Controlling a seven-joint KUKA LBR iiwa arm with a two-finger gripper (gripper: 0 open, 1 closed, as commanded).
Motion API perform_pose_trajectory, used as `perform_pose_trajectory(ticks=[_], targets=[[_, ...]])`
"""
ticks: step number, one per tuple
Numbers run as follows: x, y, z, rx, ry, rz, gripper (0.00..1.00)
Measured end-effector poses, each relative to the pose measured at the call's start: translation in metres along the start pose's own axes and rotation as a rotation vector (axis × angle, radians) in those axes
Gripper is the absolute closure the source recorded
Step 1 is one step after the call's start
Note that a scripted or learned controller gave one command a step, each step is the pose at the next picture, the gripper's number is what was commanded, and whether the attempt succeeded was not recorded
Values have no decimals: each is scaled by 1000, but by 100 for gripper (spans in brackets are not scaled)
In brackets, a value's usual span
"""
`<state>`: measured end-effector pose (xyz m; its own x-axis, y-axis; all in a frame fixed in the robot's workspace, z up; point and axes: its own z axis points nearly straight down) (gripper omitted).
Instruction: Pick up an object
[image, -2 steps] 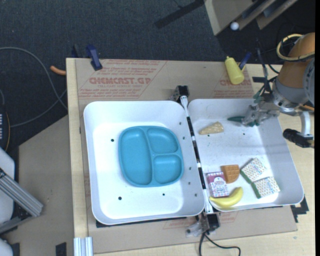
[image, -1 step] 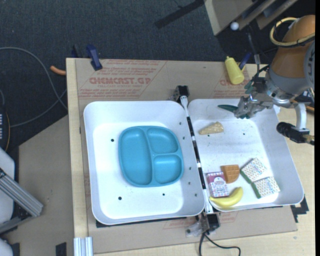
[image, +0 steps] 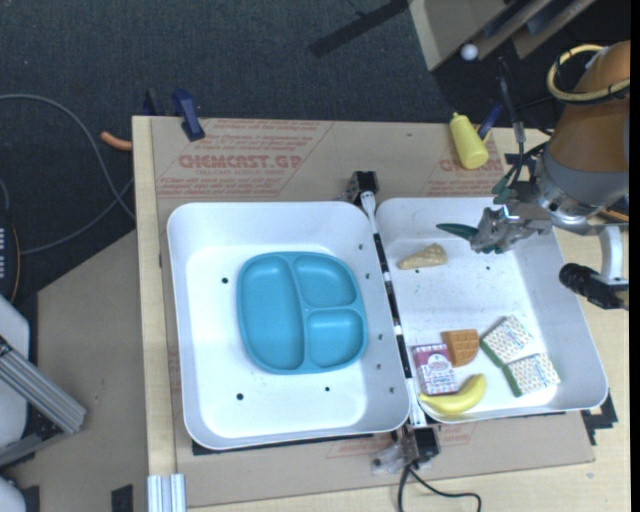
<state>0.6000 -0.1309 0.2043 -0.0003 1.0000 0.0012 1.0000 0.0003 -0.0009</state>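
The bench's brown board (image: 300, 150) carries red printing, and the largest line reads "CHEMCAST GP"; the smaller lines around it are too fine to read. The maroon and white packet (image: 434, 367) has printing on its face that cannot be made out.

The pincer (image: 487, 236) sits over the far part of the right bin (image: 585, 345), reaching in from the right below the grey arm (image: 585, 165). Its dark fingers point left, and whether they stand wide or narrow cannot be told from this angle; nothing shows between them.

Nearest to it, just to its left on the bin floor, lies a small tan bread-like piece (image: 423, 257), apart from the fingertips. Farther off, toward the near edge of the same bin, sit a green sponge with a patterned white top (image: 508, 338) and a second one like it (image: 532, 373) just beyond. Left of those is an orange cracker-like square (image: 461, 346), touching the packet. A yellow banana (image: 456, 396) lies at the near rim, the farthest of the right bin's things from the pincer.

Behind the pincer, outside the bin, a yellow bottle-shaped object (image: 467, 141) rests on the board.

Well to the left, the left bin (image: 200, 300) holds a blue three-compartment plate (image: 300, 310). A blue clamp (image: 187, 114) stands at the board's far left corner.
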Motion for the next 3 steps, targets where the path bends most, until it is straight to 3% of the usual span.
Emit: perform_pose_trajectory(ticks=[1, 2, 3], targets=[[0, 0, 0, 0, 0, 0, 0], [33, 14, 114, 3, 0, 0, 0], [32, 15, 102, -1, -1, 1, 100]])
